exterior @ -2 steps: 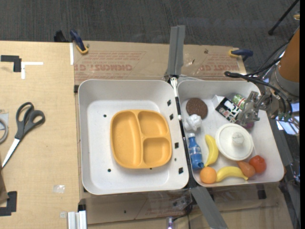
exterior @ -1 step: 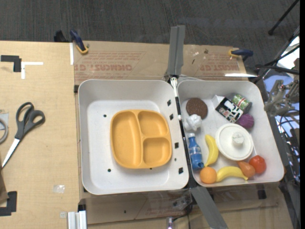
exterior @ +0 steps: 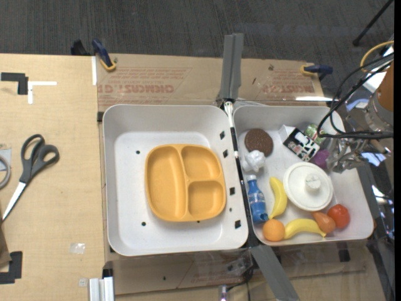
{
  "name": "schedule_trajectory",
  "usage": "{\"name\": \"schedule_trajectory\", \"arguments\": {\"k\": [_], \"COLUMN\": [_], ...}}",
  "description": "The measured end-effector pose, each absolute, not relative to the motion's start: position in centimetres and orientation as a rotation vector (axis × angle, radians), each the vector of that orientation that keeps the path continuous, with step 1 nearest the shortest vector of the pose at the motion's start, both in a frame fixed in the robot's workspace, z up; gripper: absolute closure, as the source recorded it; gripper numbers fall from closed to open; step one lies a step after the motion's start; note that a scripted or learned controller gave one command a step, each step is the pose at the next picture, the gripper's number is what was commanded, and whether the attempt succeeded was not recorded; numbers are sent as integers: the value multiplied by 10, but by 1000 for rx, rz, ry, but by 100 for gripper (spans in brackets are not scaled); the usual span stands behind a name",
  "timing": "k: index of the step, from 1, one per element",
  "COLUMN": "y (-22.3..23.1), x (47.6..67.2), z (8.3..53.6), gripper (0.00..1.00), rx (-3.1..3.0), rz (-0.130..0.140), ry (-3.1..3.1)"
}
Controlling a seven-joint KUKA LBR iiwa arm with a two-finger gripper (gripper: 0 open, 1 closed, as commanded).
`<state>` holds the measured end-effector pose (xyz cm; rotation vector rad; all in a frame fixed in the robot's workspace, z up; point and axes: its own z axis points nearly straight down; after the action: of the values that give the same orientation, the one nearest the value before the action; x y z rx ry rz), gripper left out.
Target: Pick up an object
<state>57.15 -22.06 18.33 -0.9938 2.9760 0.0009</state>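
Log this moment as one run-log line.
phase: approach | gripper: above right bin's right edge, holding nothing visible | nearest: white lid | left bin: yellow divided plate

We look down from one fixed camera set high over the table [exterior: 50, 231], tilted a little so dark floor shows along 12 o'clock. From this middling height we take in both white bins whole, the left bin [exterior: 119, 187] at centre and the right bin [exterior: 357, 231] toward 3 o'clock, where the arm [exterior: 388, 99] enters.
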Motion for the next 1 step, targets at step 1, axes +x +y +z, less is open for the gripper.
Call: {"name": "schedule_trajectory", "arguments": {"k": [1], "y": [-221], "x": [572], "z": [184], "gripper": [0], "rx": [-994], "rz": [0], "ry": [2975]}}
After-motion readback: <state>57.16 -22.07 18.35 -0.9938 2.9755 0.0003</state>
